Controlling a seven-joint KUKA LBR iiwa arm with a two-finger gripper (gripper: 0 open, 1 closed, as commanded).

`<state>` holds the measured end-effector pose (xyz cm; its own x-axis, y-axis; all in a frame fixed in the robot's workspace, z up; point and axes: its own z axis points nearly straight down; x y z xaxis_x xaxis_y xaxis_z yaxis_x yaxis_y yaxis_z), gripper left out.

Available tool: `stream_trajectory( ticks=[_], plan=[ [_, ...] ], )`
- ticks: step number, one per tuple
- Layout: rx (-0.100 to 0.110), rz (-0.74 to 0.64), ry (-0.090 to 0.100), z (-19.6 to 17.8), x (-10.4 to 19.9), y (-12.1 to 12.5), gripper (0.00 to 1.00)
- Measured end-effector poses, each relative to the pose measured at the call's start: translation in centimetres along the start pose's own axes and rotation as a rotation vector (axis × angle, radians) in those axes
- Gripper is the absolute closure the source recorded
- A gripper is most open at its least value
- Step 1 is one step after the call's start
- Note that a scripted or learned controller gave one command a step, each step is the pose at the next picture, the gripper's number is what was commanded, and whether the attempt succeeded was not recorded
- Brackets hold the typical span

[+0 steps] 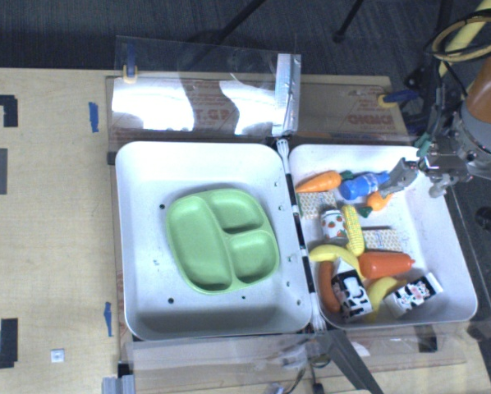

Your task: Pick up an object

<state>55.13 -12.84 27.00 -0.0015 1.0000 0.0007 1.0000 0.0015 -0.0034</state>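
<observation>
White bins sit side by side on the wooden surface [48, 220]. Left bin [139, 171] holds a green divided plate [222, 238], three compartments, lying flat near the middle.

Right bin [455, 257] carries the clutter — an orange carrot [319, 181] near the back left corner, a blue toy [359, 186] just beside it, a small white cup with a red mark [333, 223], a yellow corn cob [353, 227] running down the middle, a yellow banana [340, 255] curved across it, a red-orange pepper [385, 263] to the right of the banana. At the front: a black-and-white carton [352, 294], a second one lying tilted [413, 293], another yellow piece [383, 290] between them. Items at the front touch or overlap.

Arm comes in from the right; grey wrist, orange band partly in view at the edge. Hand [400, 176] hangs over the back right part of the right bin, at the right end of the blue toy and a small orange piece [378, 199]. Cannot tell whether the hand is open or closed — too small and dark. Nothing visibly between its tips.

Clear plastic sheet [204, 97] stands behind the left bin, glaring.
</observation>
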Motion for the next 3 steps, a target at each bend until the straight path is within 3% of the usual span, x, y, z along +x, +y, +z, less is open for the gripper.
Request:
stream_trajectory(
  ticks=[1, 2, 3],
  plan=[
    [-0.001, -0.127, 0.0, 8.4, -3.5, 4.3, 0.0],
    [-0.003, 0.019, 0.0, 18.5, -5.4, 7.2, 0.0],
    [-0.008, 0.019, -0.001, 17.4, -5.4, 7.3, 1.0]
  ],
)
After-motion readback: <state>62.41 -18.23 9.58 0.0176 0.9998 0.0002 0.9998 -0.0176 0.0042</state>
